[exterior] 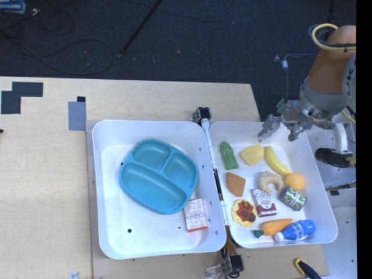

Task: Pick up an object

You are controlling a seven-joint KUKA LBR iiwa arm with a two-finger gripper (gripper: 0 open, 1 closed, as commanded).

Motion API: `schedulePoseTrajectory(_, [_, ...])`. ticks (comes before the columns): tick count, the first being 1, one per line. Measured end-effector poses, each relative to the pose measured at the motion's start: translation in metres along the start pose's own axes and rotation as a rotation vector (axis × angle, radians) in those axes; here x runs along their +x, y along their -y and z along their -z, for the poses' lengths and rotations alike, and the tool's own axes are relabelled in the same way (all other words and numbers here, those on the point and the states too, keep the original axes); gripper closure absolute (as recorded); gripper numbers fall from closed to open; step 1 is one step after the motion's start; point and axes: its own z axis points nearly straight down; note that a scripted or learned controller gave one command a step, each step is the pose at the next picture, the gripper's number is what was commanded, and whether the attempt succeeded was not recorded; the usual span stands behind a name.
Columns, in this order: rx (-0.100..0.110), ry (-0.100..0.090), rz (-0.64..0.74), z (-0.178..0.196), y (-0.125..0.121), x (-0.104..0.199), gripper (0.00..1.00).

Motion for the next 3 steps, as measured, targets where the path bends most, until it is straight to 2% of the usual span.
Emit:
schedulePoseTrajectory(1, [-0.002,0.0,-0.001,-0.111,0.052,-0.048,0.0])
schedulePoseTrajectory(2, [-0.005,-0.001,-0.003,-0.113,0.124,-0.015,0.0])
schedulePoseTrajectory(3, [-0.007,0.0,0.0,-0.113,0.04,0.016,0.0])
